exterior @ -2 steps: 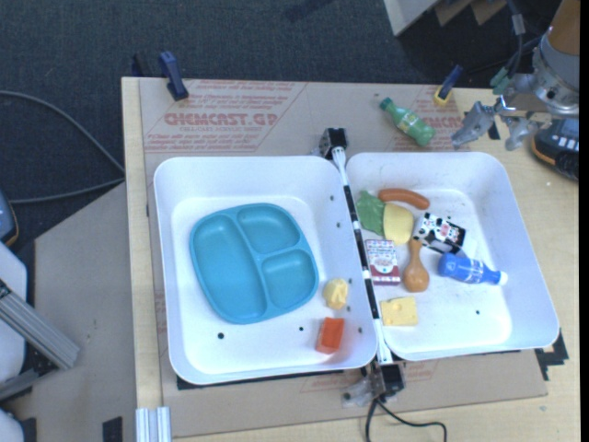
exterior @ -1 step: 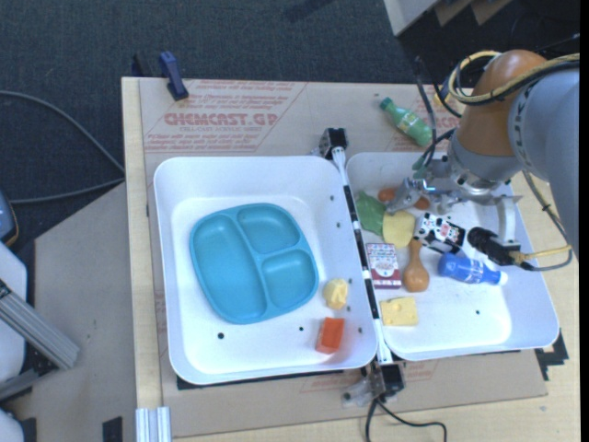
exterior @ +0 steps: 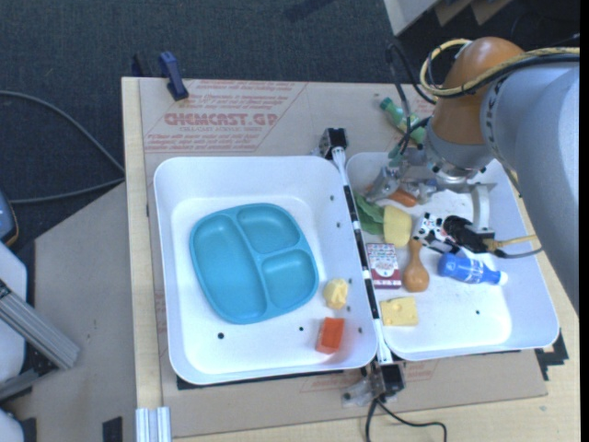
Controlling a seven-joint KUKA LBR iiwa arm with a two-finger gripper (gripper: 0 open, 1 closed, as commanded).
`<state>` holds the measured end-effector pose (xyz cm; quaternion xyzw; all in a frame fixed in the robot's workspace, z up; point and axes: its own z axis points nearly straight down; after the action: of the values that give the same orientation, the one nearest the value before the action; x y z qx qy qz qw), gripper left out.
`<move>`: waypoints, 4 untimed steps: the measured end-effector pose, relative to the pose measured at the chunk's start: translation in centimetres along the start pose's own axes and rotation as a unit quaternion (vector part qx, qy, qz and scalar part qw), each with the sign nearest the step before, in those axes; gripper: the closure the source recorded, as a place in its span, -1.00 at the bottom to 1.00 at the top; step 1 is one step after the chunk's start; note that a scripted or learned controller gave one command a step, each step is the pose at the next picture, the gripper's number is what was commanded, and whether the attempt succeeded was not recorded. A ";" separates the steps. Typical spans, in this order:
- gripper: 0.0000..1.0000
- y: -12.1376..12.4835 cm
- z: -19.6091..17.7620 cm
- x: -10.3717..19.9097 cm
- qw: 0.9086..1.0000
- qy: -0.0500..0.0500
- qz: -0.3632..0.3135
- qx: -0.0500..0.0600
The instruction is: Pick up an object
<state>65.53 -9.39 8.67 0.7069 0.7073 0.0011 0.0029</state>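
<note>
In the left bin (exterior: 175,191) a blue divided plate (exterior: 253,261) lies flat, with a small yellow lump (exterior: 337,292) just beside its lower right corner and an orange-red block (exterior: 330,334) nearer the bin's front wall. Across the divider, the right bin (exterior: 525,320) carries the clutter: a red-and-white packet (exterior: 382,261) against the left wall, a yellow cheese wedge (exterior: 399,311) below it, a pale yellow block (exterior: 397,226) touching a green leafy piece (exterior: 369,215), a brown wooden spoon-shaped thing (exterior: 416,270), a black-and-white toy (exterior: 445,231), and a blue bottle (exterior: 468,269) lying on its side. The gripper (exterior: 403,187) is low over the bin's upper left part, right above the green piece and an orange bit (exterior: 403,197); from this slant I cannot tell how the jaws stand, since the wrist hides them. No object is visibly raised off the bin floor, so the pick looks not yet made: the reach seems done, while closing on something and lifting it remain.
</note>
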 end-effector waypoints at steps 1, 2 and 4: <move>1.00 0.0 -0.9 0.0 1.000 0.000 0.000 0.000; -1.00 0.0 -0.9 0.0 1.000 0.000 0.000 0.001; -1.00 0.3 0.2 -0.6 1.000 0.001 0.000 0.002</move>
<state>65.82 -10.01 8.50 0.7069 0.7074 0.0003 0.0006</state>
